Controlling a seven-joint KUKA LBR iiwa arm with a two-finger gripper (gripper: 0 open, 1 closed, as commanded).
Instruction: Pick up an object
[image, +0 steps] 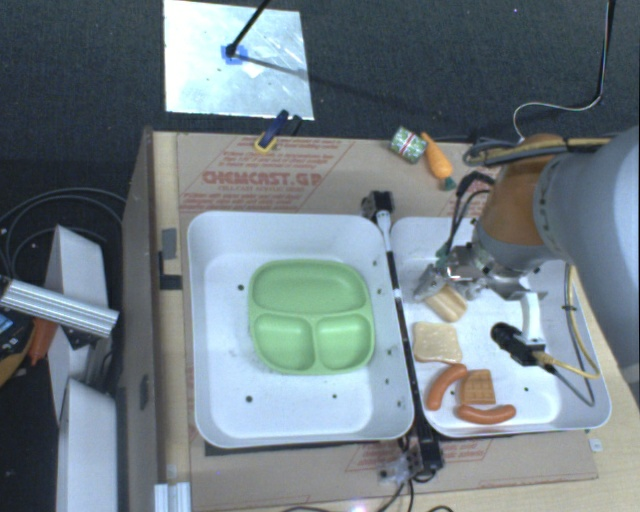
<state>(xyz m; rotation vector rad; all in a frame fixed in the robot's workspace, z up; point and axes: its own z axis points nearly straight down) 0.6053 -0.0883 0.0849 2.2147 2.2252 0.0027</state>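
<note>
The right bin holds several toy foods. A tan bread slice lies near its left wall. Below it are an orange sausage, a square cracker and a second sausage. A tan roll-shaped piece lies in the bin's upper left part. My gripper is low over the bin, right at the upper edge of that tan piece. The grey arm comes in from the right and hides the bin's upper right part.
In the left bin sits a green divided plate. On the cardboard behind the bins lie a small can, a toy carrot and a blue-yellow clip. A black-and-white cable fitting hangs over the right bin.
</note>
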